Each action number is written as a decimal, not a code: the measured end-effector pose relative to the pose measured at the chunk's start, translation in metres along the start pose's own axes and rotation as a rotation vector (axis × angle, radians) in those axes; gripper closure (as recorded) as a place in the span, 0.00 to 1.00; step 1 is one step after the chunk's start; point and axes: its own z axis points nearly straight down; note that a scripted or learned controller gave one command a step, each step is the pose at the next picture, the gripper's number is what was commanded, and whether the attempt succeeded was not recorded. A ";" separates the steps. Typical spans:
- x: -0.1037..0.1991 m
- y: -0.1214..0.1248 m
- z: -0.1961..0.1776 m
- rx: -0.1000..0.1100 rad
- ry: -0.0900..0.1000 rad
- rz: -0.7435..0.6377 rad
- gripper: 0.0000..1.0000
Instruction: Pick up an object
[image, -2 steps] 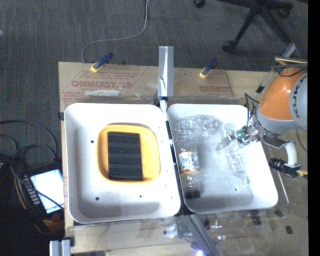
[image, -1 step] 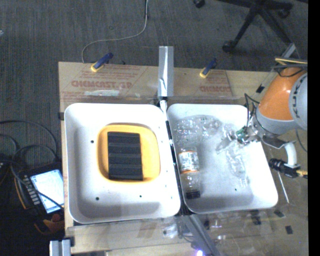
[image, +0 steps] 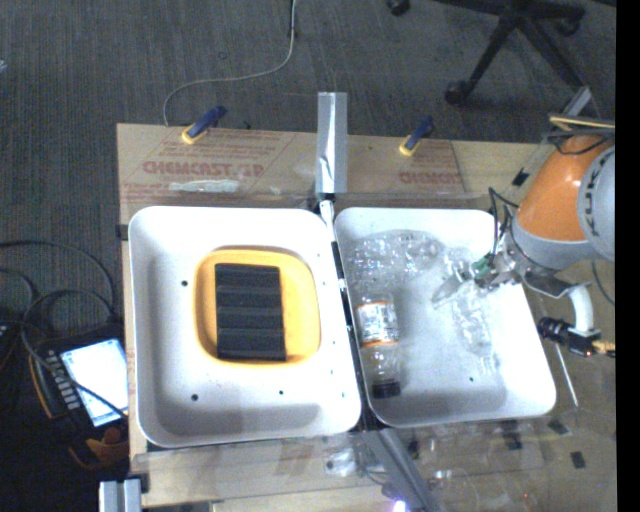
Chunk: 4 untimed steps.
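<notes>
A yellow sponge with a black ribbed top (image: 257, 305) lies flat in the middle of the left bin (image: 160, 300). In the right bin (image: 520, 390), a clear plastic bottle (image: 377, 335) with a white label and a dark cap lies along the left wall, cap toward the front. Crumpled clear plastic (image: 395, 255) sits at the bin's back left, and another clear piece (image: 476, 332) lies right of centre. My gripper (image: 463, 280) hangs over the right bin's right half, just above that clear piece, with the orange-banded arm (image: 560, 205) behind it.
A metal post (image: 331, 150) stands at the back between the bins. Two blue-and-yellow clamps (image: 203, 122) (image: 417, 133) hold a cardboard sheet (image: 210, 165) behind them. A tablet (image: 90, 375) and cables lie on the floor at left. A chair base (image: 510, 45) stands at the back right.
</notes>
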 end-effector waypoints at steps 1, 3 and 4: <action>0.000 0.000 0.000 0.000 0.000 0.000 0.00; 0.000 0.000 0.000 0.001 0.000 0.000 0.00; 0.000 0.000 0.000 0.001 0.000 0.000 0.00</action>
